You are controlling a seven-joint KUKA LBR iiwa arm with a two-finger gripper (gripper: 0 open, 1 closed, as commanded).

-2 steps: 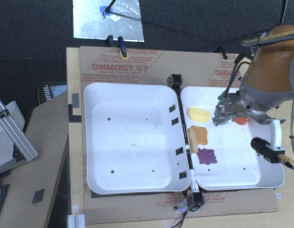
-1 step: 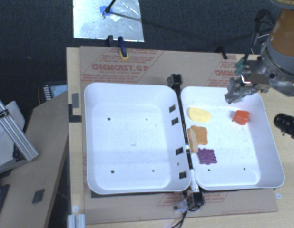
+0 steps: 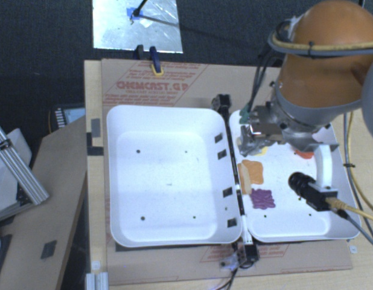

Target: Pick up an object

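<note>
Lying in the right bin point(image 3: 322, 225), near its left wall, an orange piece point(image 3: 253, 172) sits just above a purple cluster point(image 3: 263, 198). Both lie toward the camera from the pincer point(image 3: 254, 139), which hovers over the bin's far-left corner; its state cannot be told.

grey arm point(image 3: 322, 71) from the right — wrist bent down, jaws point(image 3: 254, 142) low

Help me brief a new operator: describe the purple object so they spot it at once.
Start at the right-hand white bin, the one the arm reaches over. Near its left wall, below the gripper, two flat items lie close together. The purple object is the lower, knobbly like a grape bunch; the orange piece above it is smooth.
</note>
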